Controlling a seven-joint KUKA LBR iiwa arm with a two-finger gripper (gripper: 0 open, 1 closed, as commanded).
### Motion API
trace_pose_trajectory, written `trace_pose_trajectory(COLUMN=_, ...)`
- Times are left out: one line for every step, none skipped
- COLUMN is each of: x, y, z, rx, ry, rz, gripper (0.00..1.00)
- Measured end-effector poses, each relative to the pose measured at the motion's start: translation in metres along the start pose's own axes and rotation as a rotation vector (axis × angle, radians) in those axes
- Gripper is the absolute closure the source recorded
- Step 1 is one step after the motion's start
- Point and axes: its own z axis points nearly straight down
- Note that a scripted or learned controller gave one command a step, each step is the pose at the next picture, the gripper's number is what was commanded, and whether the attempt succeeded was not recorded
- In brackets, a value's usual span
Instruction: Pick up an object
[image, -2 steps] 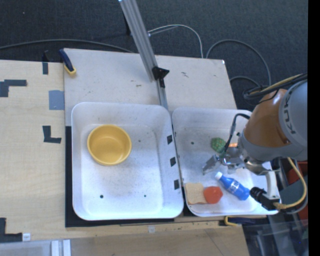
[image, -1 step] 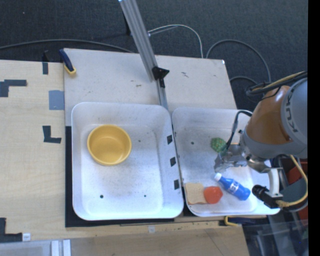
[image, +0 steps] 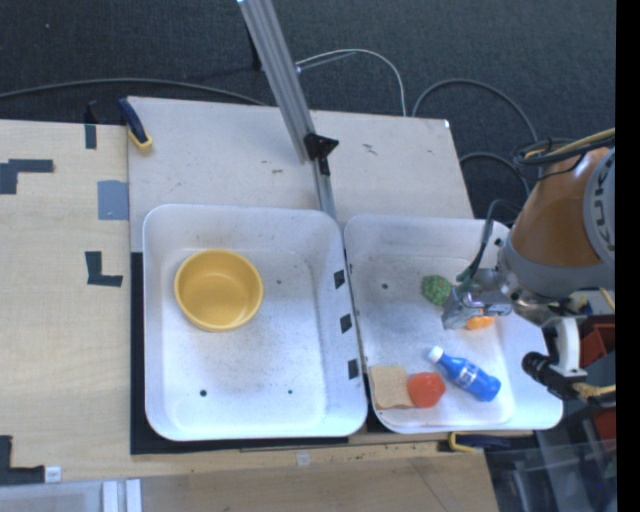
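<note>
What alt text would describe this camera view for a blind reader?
A grey-and-orange robot arm's end effector hangs in the right bin by a green object, near a blue bottle; a yellow bowl sits in the left bin.

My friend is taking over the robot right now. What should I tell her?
Gripper: low in the right bin, between the green object and a small orange object; no grasp is visible.
Things: blue bottle, red ball and tan block lie near the right bin's front edge. The yellow bowl sits in the left bin.
Done: nothing visibly lifted.
Left: grasp one object and raise it.
</note>
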Motion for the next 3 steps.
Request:
trace_pose_trajectory(x=0.004, y=0.004, z=-0.043, rx=-0.001, ry=0.000, rz=-0.001, gripper=1.00)
trace_pose_trajectory(x=0.004, y=0.005, z=-0.078, rx=0.000, ry=0.000, rz=0.000, gripper=1.00)
trace_pose_trajectory(x=0.055, y=0.011, z=-0.067, rx=0.004, ry=0.002, rz=-0.005, gripper=1.00)
